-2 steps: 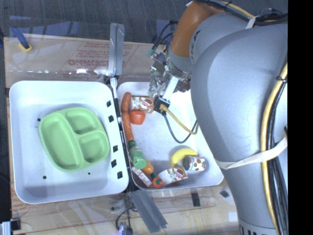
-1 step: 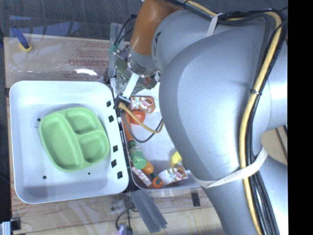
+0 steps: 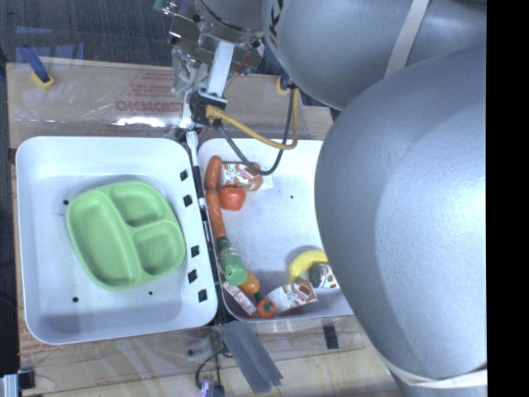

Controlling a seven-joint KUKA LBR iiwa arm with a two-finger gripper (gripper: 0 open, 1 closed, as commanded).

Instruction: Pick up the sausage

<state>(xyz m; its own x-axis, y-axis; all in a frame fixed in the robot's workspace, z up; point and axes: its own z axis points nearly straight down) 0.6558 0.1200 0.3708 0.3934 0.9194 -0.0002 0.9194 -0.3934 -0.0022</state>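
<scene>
The sausage (image 3: 213, 174) is a short reddish-brown piece lying along the left wall of the right bin (image 3: 285, 209), near its back corner. A red tomato-like piece (image 3: 232, 198) and a small printed carton (image 3: 242, 175) touch it on its right. My gripper (image 3: 187, 79) hangs high over the back rim where the two bins meet, up and to the left of the sausage and apart from it. Nothing shows between its fingers.
An orange carrot (image 3: 217, 218) with a green top (image 3: 231, 265) runs along the same wall below the sausage. A banana (image 3: 305, 263), more cartons (image 3: 294, 296) and small pieces lie at the bin's front. A green divided plate (image 3: 126, 233) sits in the left bin (image 3: 41, 172). The arm's bulk covers the right side.
</scene>
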